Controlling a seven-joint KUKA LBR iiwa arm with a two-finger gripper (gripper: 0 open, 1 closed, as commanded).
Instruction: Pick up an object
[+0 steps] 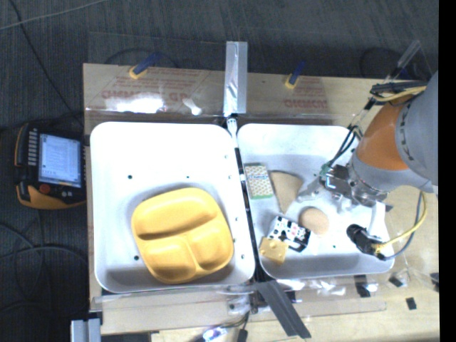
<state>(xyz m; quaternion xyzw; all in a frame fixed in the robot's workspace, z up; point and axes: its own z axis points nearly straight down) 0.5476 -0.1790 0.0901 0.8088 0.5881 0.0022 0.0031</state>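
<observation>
Over the right bin (335, 140), the gripper (329, 191) is hung near the round tan object (314, 220); jaws' state cannot be told; a glancing miss is risked.

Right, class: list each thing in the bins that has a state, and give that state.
yellow tray: lying flat in left bin.
tan ball: resting on right bin floor.
black-and-white box: lying tilted, beside yellow block.
green-patterned packet: flat by divider.
</observation>
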